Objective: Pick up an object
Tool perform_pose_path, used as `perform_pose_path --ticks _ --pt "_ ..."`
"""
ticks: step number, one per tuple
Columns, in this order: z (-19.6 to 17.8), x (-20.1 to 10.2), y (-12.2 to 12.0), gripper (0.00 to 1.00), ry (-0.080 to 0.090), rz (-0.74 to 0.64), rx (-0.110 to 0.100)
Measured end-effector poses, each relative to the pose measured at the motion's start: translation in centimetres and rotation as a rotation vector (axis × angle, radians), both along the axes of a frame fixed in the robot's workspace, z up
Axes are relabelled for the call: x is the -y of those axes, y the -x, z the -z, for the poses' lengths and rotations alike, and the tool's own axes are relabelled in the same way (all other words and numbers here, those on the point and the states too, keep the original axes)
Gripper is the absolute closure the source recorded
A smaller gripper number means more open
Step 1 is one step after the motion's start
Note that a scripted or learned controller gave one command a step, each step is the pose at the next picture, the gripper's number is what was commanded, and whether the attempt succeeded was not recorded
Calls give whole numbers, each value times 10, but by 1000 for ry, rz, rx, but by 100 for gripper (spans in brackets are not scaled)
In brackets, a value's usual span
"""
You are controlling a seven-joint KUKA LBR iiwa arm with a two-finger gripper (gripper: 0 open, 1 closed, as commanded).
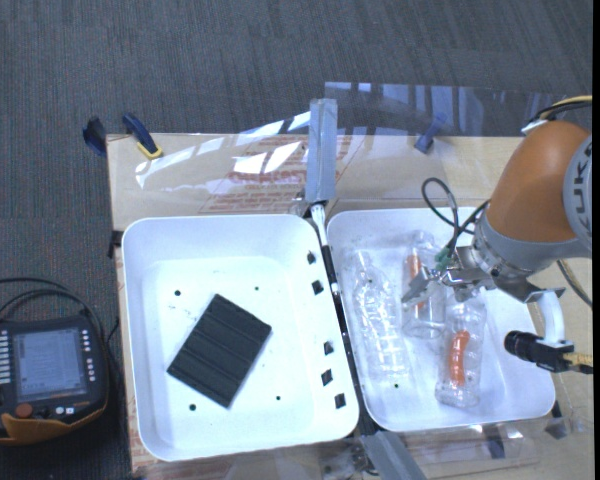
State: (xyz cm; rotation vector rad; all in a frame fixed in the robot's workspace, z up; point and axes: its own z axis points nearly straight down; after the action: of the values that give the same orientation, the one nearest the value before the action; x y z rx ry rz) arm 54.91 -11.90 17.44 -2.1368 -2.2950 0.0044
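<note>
The right bin [520, 398] holds several clear plastic items. A ribbed clear bottle [375, 308] lies on its left side. A clear pack with an orange piece inside [459, 356] lies toward the front. Another clear pack with an orange piece [414, 264] sits further back. My gripper [427, 286] hangs low over the middle of this bin, above the clear plastic between the two packs. I cannot see anything held in it. In the left bin [145, 258] a black ribbed rectangular pad [220, 350] lies flat, turned at an angle.
A grey divider [322, 168] runs back from the seam between the bins, which bears several black clips [327, 348]. A clear sheet [240, 158] covers the bench behind. Blue clamps [138, 133] sit at the back left. A teach pendant [45, 368] lies on the floor at left.
</note>
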Motion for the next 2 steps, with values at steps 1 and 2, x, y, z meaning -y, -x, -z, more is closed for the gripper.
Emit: perform_pose_path --ticks 1,2 --pt "-55 36 5 0 0 -216 3" --pt "66 29 -39 0 0 -276 6"
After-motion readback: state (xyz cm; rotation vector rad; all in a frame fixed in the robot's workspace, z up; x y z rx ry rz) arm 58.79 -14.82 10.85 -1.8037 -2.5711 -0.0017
